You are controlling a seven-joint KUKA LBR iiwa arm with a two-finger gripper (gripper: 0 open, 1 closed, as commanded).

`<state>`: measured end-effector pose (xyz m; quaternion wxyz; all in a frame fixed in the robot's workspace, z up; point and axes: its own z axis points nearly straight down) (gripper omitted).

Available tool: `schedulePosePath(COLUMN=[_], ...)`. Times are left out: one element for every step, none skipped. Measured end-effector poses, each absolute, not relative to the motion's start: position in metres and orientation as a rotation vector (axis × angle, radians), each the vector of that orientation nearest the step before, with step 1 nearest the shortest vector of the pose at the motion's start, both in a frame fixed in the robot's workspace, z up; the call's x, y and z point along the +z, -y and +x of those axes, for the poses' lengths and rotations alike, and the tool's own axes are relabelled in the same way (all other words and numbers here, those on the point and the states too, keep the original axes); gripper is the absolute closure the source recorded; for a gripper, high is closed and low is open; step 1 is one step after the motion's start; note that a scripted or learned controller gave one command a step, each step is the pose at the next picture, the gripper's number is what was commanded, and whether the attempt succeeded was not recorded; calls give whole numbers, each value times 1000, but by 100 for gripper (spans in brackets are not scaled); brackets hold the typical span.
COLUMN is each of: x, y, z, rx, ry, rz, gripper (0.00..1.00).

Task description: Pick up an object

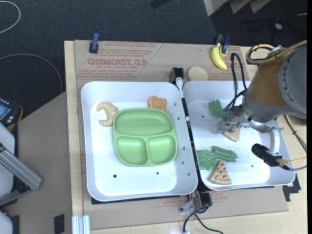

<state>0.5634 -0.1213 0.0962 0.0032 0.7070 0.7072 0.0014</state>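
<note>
My gripper [227,126] reaches down into the right bin [253,177], near its middle. A small beige piece [233,136] lies right at the gripper's lower edge; whether it is touching I cannot make out. Just left of the wrist lies a green leafy piece [215,107]. Two more green leafy pieces [214,157] sit toward the bin's front left, with a toy pizza slice [220,173] in front of them.
The left bin [97,174] holds a green divided plate [145,135], a toy croissant [107,113] and a small orange piece [157,103]. A banana [219,57] and a round beige disc [197,73] lie on the bench behind the bins.
</note>
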Motion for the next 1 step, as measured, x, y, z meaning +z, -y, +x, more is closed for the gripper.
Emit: schedulePosePath(x=[188], y=[52], z=[498], rx=[1], ry=[-2228], rz=[2219], gripper=[100])
